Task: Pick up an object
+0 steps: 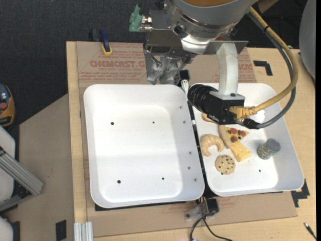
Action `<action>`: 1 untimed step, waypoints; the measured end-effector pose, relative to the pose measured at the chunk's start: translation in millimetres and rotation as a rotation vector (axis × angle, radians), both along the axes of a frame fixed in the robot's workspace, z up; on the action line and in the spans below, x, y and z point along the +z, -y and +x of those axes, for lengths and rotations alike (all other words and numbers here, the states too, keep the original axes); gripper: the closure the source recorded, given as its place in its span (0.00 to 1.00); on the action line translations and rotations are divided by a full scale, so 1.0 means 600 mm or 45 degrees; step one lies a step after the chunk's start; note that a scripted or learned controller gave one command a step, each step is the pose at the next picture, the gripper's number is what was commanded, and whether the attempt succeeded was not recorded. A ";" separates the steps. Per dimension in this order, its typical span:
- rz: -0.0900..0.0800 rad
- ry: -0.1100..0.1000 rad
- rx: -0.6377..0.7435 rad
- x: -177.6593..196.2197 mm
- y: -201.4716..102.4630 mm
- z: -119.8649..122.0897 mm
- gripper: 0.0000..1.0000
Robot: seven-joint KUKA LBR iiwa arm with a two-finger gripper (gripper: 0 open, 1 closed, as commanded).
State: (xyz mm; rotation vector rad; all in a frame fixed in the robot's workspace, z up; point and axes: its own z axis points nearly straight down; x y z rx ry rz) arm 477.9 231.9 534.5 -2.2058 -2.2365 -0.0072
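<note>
While the gripper [163, 70] hangs beyond the bins' far edge at about twelve o'clock, its fingers apparently bare, though apart or together I cannot tell, the pick looks unstarted; the croissant [212, 143] lies in the right bin [281, 177], so the arm must next descend toward four o'clock

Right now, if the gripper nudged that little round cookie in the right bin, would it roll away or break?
Probably neither. The cookie lies flat on its face on the right bin, so a push would likely slide it, not roll it. It looks like a moulded toy, so probably stiff and light. Being thin and flat, it may be hard to pinch, and the croissant close by could get bumped.
</note>
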 end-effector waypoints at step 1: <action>-0.012 -0.020 -0.020 -0.411 0.013 0.020 1.00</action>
